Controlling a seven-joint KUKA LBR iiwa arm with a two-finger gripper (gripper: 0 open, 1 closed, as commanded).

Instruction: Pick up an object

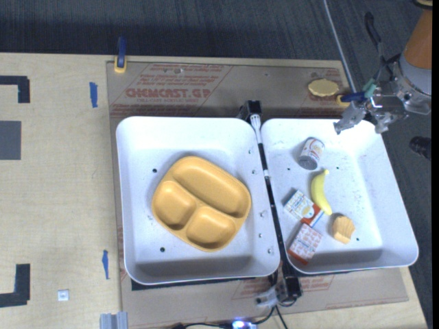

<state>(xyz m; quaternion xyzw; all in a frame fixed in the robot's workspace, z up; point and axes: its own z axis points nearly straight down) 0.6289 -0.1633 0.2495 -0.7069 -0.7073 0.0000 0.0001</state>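
We see our hand over the right white bin's far-right corner — whether it is open or closed, we cannot tell. The yellow plastic banana lies near-left of it, long axis running far-to-near — mid-bin.

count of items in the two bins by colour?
Yellow, 3: three-compartment plastic tray in the left bin; banana and small rounded chunk in the right bin.
White with red print, 2: small cartons.
Silver-grey, 1: small can.
Total: 6
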